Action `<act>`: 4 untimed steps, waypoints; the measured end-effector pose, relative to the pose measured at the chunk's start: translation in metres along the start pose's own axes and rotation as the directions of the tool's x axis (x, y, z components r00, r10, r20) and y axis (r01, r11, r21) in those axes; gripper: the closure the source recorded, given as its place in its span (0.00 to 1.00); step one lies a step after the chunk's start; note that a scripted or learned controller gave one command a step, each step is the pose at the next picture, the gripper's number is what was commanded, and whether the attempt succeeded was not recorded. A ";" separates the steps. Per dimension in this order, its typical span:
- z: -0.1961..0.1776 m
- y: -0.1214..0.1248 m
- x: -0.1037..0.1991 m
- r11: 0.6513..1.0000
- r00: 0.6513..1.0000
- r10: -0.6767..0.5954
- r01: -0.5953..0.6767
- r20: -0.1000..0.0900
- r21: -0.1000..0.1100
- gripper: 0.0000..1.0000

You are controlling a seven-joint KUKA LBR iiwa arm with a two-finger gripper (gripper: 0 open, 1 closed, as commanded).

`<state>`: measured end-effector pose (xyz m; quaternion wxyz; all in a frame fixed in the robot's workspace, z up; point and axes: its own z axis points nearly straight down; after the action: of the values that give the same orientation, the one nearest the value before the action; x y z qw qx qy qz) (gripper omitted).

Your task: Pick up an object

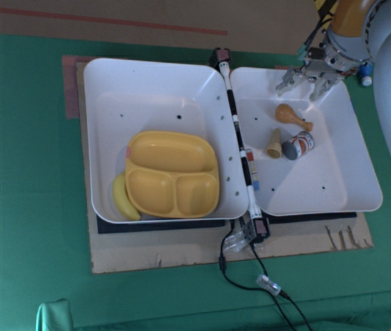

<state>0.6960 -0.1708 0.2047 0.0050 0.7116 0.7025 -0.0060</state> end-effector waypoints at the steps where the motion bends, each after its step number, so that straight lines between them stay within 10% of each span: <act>1: 0.018 -0.016 0.007 1.000 1.000 -0.006 0.006 -0.006 -0.011 0.00; 2: -0.001 -0.012 0.005 1.000 1.000 -0.002 0.002 0.002 -0.030 1.00; 4: 0.011 0.004 -0.001 1.000 1.000 -0.006 0.006 -0.007 0.011 1.00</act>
<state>0.6996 -0.1720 0.1934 -0.0014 0.7097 0.7045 -0.0074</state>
